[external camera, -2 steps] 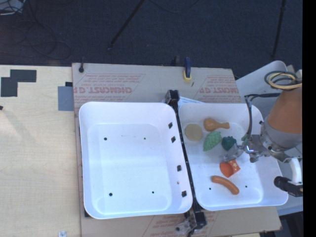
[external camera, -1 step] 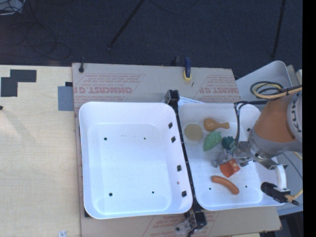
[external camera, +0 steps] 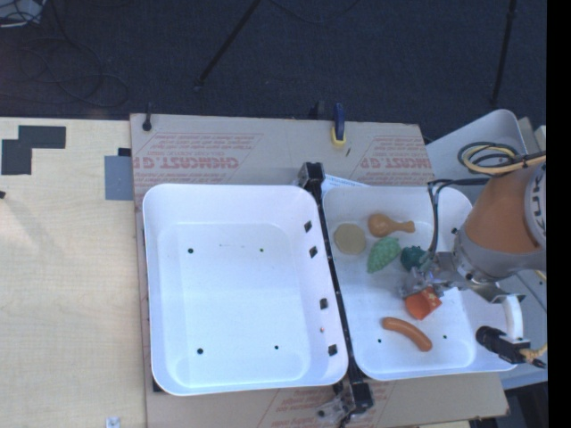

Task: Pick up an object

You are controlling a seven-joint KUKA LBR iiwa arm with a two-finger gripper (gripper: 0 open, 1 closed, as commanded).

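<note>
Hand over the right bin.
We locate the hand (external camera: pixel 426 285) touching the red object (external camera: pixel 423 304) in the right bin (external camera: pixel 459 358); we cannot tell its opening. The sausage (external camera: pixel 408 333) lies at 6 o'clock of it, the green toy (external camera: pixel 384 255) at 11 o'clock.

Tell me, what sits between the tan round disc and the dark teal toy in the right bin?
In the camera view, a light green leafy piece lies between the tan disc and the dark teal toy.
</note>
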